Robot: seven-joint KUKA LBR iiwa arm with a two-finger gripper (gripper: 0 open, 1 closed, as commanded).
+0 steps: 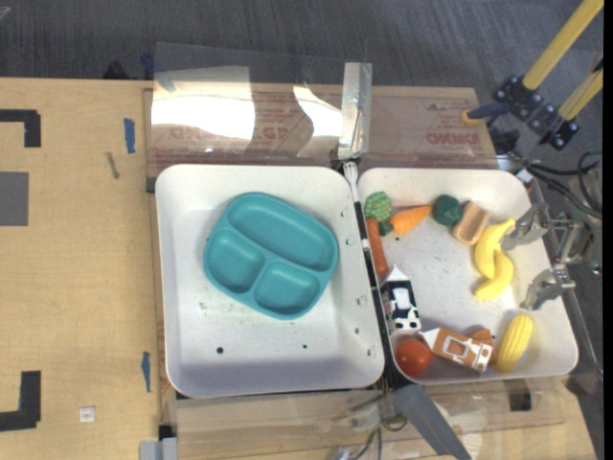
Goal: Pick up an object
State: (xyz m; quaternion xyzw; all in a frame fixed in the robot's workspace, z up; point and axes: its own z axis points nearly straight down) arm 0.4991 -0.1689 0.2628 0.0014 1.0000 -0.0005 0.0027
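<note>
The right bin [436, 262] holds several toy foods. At its back lie a green broccoli piece [377, 205], an orange carrot [411, 219], a dark green vegetable [446, 209] and a tan bread-like piece [470, 224]. On the right side a yellow banana [493, 260] lies curled, and a yellow corn cob [515, 341] sits nearer the front. Along the front edge are a red tomato [414, 356] and an orange and white toy [464, 348]. A black and white figure [402, 306] and a thin red-orange stick [376, 248] lie by the left wall.
The left bin [192, 333] holds a teal divided plate [271, 255]. A clear plastic sheet [239, 118] and a metal bracket [355, 103] stand behind the bins. Yellow struts [565, 32], black clamps [532, 108] and metal fittings [548, 257] crowd the right edge.
</note>
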